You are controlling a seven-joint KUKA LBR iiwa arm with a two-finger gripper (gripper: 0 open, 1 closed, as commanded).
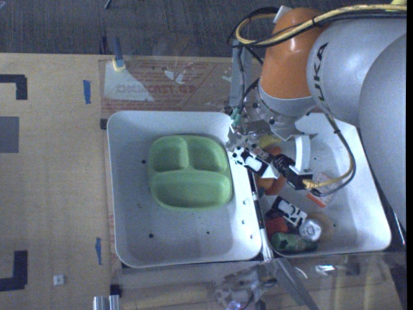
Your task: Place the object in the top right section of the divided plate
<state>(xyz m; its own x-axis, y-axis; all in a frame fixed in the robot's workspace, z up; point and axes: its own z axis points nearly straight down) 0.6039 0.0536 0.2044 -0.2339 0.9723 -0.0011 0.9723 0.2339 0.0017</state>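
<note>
Pincer (258, 163), state undeterminable behind wrist hardware, over cluttered right bin (361, 231); items there indistinct; green divided plate (190, 172) at its nine o'clock, in left bin (129, 192).

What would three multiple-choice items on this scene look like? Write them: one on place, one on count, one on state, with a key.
1. Where is the divided plate?
A. left bin
B. right bin
C. on the bench outside the bins

2. How many sections does the plate have?
A. two
B. three
C. five

3. What lies in the plate's sections?
A. nothing
B. a can
C. several toys

Key:
1 A, it lies in the left bin.
2 B, two small sections at the top and one large below.
3 A, all three sections show bare green.
</note>
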